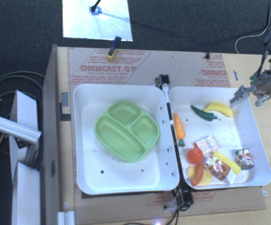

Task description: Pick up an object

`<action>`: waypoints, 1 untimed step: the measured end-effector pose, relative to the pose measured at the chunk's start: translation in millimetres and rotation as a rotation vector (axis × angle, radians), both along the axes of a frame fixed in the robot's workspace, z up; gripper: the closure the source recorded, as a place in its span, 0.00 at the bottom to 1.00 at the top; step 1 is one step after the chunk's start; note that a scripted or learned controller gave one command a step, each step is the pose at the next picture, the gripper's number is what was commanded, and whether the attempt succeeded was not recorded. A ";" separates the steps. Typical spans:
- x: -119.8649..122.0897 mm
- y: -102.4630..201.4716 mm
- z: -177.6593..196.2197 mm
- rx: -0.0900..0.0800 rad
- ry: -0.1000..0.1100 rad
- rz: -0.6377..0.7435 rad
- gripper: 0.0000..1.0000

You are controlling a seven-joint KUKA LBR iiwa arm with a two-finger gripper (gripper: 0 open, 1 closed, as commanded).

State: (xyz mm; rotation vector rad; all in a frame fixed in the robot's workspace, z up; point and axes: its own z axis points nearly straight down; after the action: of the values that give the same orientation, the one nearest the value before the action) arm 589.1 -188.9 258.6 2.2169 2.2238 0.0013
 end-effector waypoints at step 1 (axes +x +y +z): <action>67.0 48.2 -128.3 0.003 0.004 0.007 0.00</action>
State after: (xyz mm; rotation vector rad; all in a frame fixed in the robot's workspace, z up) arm 656.1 -140.7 130.3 2.2120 2.2355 0.0007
